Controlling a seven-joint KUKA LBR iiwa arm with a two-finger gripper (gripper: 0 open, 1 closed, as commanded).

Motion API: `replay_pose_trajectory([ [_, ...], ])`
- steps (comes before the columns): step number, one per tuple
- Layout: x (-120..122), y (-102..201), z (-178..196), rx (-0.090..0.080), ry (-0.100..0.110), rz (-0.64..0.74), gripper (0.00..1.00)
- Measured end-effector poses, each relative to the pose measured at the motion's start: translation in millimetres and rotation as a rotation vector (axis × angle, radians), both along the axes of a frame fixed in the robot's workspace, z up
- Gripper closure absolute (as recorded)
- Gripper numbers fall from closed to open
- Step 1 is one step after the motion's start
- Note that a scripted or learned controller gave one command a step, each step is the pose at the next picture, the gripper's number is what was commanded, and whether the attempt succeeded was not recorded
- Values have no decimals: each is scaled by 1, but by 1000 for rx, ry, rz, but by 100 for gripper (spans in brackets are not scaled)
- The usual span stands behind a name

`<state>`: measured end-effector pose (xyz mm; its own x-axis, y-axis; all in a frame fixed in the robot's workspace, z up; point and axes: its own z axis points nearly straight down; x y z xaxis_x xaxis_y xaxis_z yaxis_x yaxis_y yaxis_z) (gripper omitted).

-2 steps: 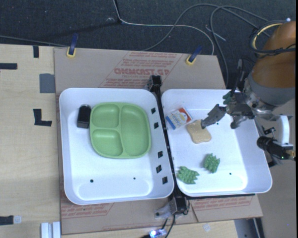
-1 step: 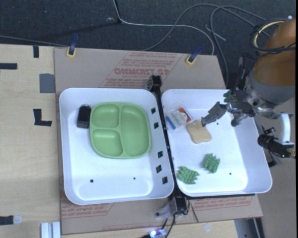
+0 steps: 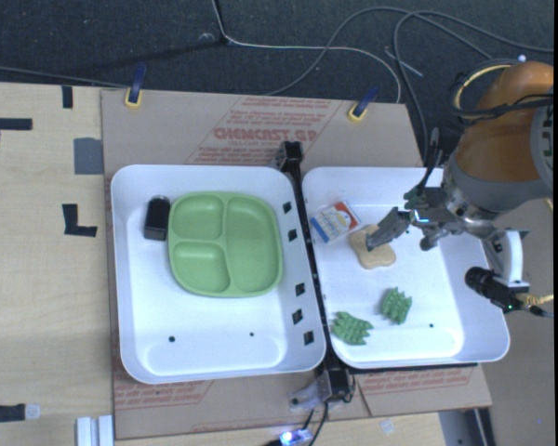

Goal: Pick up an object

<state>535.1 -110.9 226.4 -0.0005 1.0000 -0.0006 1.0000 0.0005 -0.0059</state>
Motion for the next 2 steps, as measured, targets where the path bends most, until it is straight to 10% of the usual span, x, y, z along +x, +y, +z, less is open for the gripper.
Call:
replay_pose_trajectory([
  [2,7,-1,-103,0,1,0,0],
])
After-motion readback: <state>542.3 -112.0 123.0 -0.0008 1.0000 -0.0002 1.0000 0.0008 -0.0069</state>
